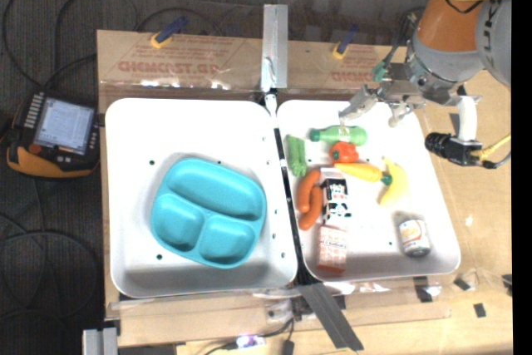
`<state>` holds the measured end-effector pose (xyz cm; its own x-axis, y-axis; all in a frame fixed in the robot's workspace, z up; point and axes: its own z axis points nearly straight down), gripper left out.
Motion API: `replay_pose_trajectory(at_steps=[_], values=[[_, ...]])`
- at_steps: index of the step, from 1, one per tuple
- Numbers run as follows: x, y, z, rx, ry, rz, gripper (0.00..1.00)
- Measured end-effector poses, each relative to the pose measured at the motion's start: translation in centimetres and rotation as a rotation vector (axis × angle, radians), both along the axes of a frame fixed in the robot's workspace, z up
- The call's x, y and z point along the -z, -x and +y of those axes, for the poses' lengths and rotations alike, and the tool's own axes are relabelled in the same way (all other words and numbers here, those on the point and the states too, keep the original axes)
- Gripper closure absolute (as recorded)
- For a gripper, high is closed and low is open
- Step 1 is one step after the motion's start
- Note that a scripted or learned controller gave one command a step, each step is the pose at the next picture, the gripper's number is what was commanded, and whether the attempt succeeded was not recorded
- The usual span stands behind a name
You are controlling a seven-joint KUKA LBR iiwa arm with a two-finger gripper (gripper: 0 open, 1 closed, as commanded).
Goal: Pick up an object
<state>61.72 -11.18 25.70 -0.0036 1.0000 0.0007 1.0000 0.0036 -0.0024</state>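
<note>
The objects to pick from lie in the right bin, and the hand hangs over that bin's far edge with its two fingers spread apart and nothing between them. The grey arm with its orange band reaches in from the right above it.

Just below the hand lies a green bottle on its side, and touching it from the near side is a small red-orange tomato. Next to that, a yellow-and-red pepper-like piece points left, meeting a yellow banana that curves toward the bin's right part. To the left, beside the wall shared by the bins, a green cucumber-like piece lies lengthwise, with an orange sausage-shaped piece nearer the camera. A small black-and-white carton sits just beside that piece, and a reddish packet lies below it. A small can stands apart near the right bin's near corner.

The left bin holds a turquoise divided tray. A handheld control pad rests off the desk to the left.
</note>
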Motion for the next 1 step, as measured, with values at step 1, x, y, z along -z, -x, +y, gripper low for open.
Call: replay_pose_trajectory(at_steps=[1], values=[[8.29, 3.04, -11.20, -0.116, 0.002, -0.001, 0.00]])
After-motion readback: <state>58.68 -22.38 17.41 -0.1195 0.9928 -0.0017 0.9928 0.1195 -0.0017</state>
